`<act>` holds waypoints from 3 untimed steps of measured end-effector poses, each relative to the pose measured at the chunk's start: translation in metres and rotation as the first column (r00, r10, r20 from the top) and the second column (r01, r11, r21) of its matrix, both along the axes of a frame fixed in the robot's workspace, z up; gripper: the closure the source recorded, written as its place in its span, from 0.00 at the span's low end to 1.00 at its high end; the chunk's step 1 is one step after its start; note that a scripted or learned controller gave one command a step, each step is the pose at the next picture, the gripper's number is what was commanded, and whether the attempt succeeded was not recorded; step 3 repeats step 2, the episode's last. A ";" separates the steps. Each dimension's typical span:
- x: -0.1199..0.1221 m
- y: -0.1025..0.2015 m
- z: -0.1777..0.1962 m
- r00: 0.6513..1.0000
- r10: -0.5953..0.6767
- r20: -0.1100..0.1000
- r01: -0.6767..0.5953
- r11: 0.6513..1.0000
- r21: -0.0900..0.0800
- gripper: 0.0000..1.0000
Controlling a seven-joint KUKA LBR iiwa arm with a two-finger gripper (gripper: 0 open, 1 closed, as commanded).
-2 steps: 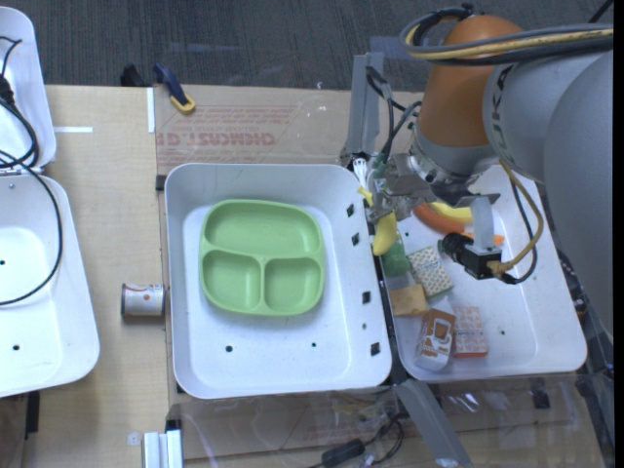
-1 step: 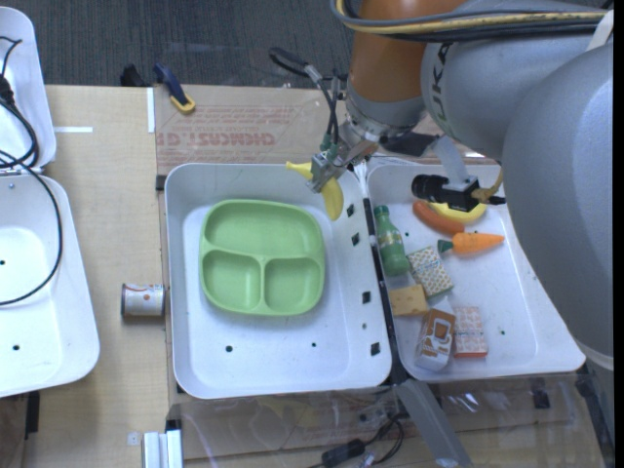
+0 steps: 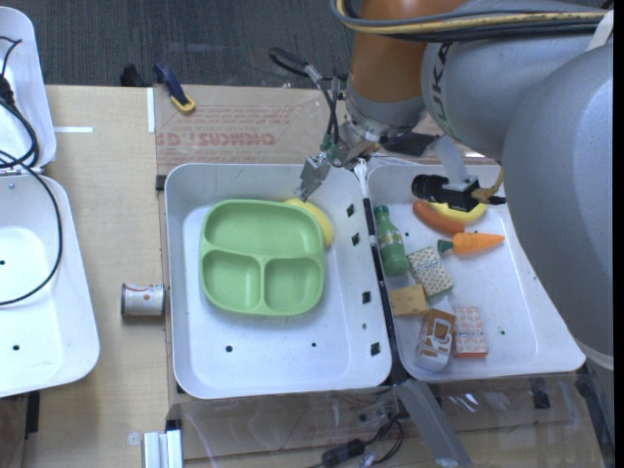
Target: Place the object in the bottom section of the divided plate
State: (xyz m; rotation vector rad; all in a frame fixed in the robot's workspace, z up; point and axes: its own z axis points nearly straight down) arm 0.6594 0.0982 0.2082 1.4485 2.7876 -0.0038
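Cartons [image 3: 450,335] lie nearest, in the right bin [image 3: 546,349]; beyond them a cracker [image 3: 430,269], a green bottle [image 3: 392,242], a carrot [image 3: 475,244] and a banana [image 3: 450,206]; all sit right of the plate [image 3: 261,257]. Plate: green, divided, in the left bin [image 3: 195,359], its two small sections on the near side, the large one far; nothing lies in any of them. Just past the plate's far right corner, touching the rim, a yellow object [image 3: 318,220] rests on the bin floor; the gripper [image 3: 314,178] hangs right above it, its tips at the object's top; whether the jaws are clenched or released I cannot tell. Judged so, the pick is in hand; next the object wants lifting, carrying over the rim and lowering into a near section. Beyond the plate: cardboard [image 3: 239,123] on a wooden bench [image 3: 97,164], a blue-handled tool [image 3: 174,88], dark floor.
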 end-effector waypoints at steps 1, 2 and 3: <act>0.001 -0.001 0.007 1.000 0.001 0.000 -0.001 1.000 -0.002 1.00; 0.000 -0.005 -0.019 1.000 0.002 -0.002 -0.002 1.000 0.000 1.00; 0.000 -0.005 -0.019 1.000 0.002 -0.002 -0.002 1.000 0.000 1.00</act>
